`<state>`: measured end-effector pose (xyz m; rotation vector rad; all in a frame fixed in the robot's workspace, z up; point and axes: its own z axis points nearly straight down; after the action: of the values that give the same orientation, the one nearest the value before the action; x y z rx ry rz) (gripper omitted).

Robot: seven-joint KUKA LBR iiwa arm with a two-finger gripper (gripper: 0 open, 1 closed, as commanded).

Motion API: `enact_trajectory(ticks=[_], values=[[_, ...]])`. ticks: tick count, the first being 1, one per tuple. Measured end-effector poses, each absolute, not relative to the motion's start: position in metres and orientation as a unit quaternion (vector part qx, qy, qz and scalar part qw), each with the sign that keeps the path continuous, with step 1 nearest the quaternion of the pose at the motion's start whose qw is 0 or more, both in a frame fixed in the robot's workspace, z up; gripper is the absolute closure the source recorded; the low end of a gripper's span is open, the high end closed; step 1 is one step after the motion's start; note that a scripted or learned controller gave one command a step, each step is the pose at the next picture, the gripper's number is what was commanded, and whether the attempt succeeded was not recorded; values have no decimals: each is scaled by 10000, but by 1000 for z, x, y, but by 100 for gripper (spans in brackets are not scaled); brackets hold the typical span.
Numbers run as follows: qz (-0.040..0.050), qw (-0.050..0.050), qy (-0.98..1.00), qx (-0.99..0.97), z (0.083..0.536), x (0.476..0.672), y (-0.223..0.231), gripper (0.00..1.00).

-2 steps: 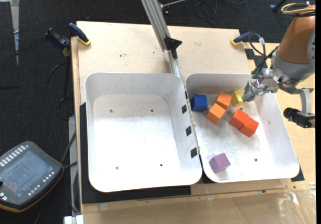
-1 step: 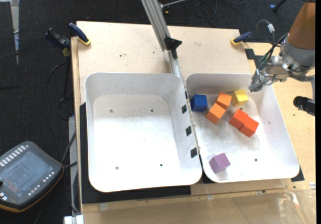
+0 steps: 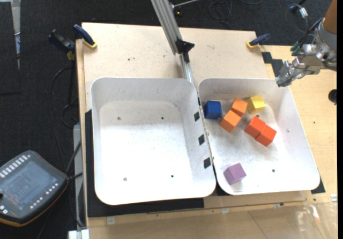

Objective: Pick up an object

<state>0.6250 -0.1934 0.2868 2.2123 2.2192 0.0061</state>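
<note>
The right bin (image 3: 300, 141) holds several small blocks. A blue cube (image 3: 213, 109) lies near its left wall. Beside it sit two orange cubes (image 3: 235, 114) and a yellow cube (image 3: 256, 104). A red-orange double block (image 3: 260, 130) lies right of them, and a purple cube (image 3: 234, 173) rests near the bin's front. My gripper (image 3: 283, 76) hangs above the bin's far right corner, up and right of the yellow cube, with nothing visible in it.
The left bin (image 3: 107, 98) stands next to the right one. A slanted metal rail (image 3: 163, 10) runs down to the bins' shared wall. Blue-and-yellow clamps (image 3: 86, 37) (image 3: 257, 40) grip the board's far corners. A teach pendant (image 3: 27, 187) lies at the lower left.
</note>
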Motion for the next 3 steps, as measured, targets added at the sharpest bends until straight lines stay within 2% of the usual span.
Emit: enact_trajectory(ticks=[2,3], values=[[2,-2,7099,7043,288,615,-87,100],[-1,-14,7099,7043,265,603,-34,100]])
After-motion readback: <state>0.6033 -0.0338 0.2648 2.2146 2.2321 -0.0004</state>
